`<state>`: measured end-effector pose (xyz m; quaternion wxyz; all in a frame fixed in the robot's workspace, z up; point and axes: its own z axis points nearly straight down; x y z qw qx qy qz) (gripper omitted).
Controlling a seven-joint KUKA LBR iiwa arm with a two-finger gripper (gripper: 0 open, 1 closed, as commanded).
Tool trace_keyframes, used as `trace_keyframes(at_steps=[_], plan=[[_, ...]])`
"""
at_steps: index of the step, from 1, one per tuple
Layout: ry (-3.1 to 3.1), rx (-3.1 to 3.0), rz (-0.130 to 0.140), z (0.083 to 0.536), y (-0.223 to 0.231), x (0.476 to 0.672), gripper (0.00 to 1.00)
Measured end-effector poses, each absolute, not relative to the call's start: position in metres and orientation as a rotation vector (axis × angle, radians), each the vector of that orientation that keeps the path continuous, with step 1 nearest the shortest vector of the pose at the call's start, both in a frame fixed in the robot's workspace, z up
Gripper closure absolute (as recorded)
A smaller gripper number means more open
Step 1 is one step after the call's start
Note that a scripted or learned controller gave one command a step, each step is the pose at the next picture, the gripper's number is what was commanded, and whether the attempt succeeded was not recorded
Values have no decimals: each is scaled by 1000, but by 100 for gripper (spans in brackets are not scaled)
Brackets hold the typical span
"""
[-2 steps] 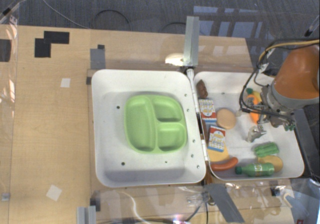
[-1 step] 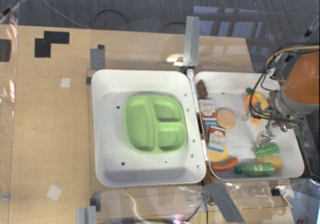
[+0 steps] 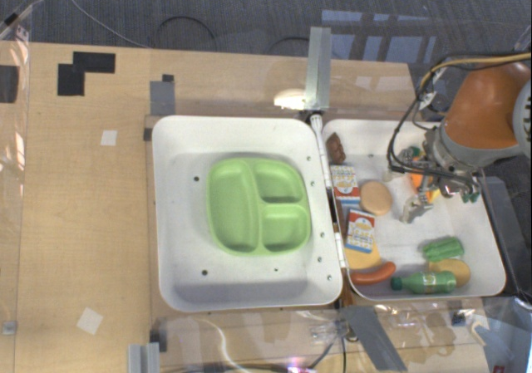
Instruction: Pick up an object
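Hovering end effector [image 3: 418,203], grip state unclear | right bin [image 3: 490,234] | bare floor below, items near front rim

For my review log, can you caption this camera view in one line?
KUKA arm's gripper hovers over the right bin of toy food; green divided plate lies in the left bin.

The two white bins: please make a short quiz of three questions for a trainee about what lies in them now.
1. True or false: the green divided tray lies in the left bin.
2. Which item lies nearest the front rim of the right bin? A) green bottle B) brown piece C) tan round piece
3. Fill in: the gripper is over the ____ bin.

Key: 1 true; 2 A; 3 right.
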<state>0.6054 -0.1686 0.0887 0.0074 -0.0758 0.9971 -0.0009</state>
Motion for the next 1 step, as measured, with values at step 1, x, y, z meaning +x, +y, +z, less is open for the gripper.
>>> trace_keyframes(at_steps=[1], plan=[[3104, -240, -7, 103, -168, 610, 100]])
